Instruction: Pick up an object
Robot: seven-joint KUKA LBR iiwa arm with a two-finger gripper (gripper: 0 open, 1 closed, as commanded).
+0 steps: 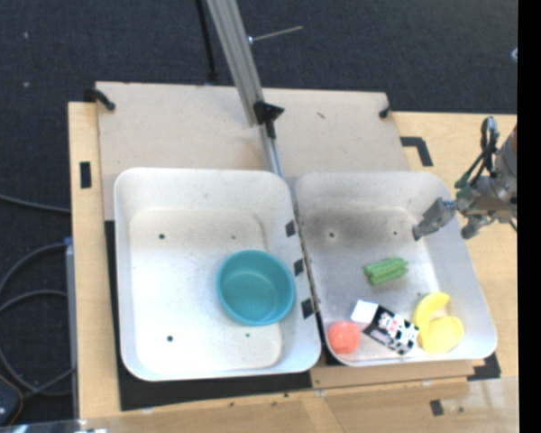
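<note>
Nearest the camera, along the front wall of the right-hand shallow white bin [473, 282], lies a cluster of small things: a round orange-red ball [343, 336] at the front left corner, a small white block [364, 312] just behind it, a black-and-white spotted packet [393, 331] touching that block, and a yellow plastic cup-like toy [437, 324] on the right. A little farther back, alone on bare bin floor, rests a short green ridged plastic piece [385, 270]. Across the divider, the left-hand white bin [140, 242] holds a teal round plastic bowl [255, 286] toward its front right.

Farther back still, over the right bin's rear right corner, hangs the claw [444, 219], with the grey arm [496, 183] reaching in from the right. Its two fingers look spread, one grey finger [430, 217] angled down and to the left toward the bin floor, and nothing sits between them.

By my reading, the pick is at the approach step: no object is gripped yet. The green piece is the closest candidate, near the claw yet apart from it and well clear of neighbours. The next move calls for carrying the claw forward and left over a chosen object, lining the fingers across its narrow side, then descending before closing. The crowded front cluster looks harder to grasp cleanly.
</note>
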